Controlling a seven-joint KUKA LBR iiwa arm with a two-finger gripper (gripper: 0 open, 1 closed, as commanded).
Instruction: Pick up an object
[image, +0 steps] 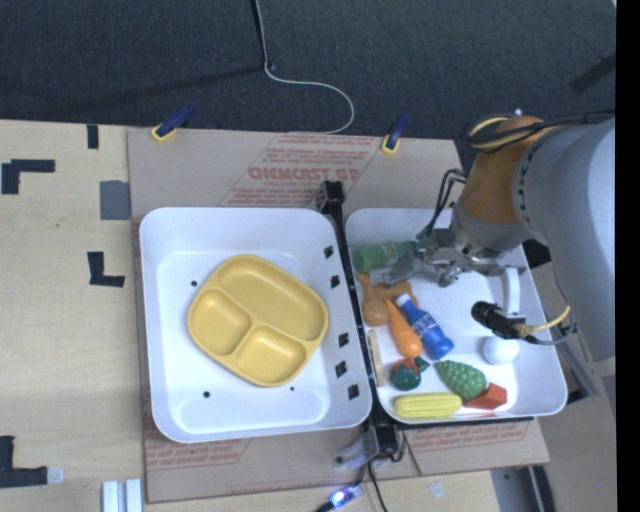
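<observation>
Low in the right bin (535, 390), the pincer (418, 258) hangs above a green object (372, 257); whether it is released or clenched cannot be told.

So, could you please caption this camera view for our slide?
Gripper poised over toy food in the right bin; yellow divided tray in the left bin.

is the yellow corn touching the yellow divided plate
Apart. The camera view shows the corn in the right bin and the divided plate in the left bin.
</observation>
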